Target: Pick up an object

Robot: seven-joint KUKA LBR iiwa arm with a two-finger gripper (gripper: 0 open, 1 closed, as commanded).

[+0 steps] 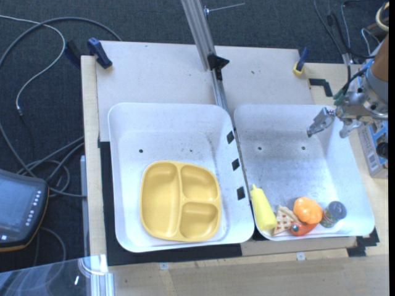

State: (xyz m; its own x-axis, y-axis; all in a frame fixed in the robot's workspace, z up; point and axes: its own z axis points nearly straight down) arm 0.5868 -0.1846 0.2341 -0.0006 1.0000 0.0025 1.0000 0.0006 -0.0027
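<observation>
Along the front edge of the right bin (278, 159) lie several objects: a long yellow piece (262, 208), a tan waffle-like piece (284, 217), an orange round fruit (307, 209), a small red piece (295, 229) and a dark grey round can (334, 213). My gripper (331, 126) hangs over the bin's back right part, well behind these objects. Its two fingers stand apart, open, with nothing between them.
The left bin (166, 128) holds a yellow divided plate (181, 200) at its front. A metal rail (216, 85) runs between the two bins from the back. Blue clamps (99, 51) sit on the bench's back corners, and cables lie on the floor around it.
</observation>
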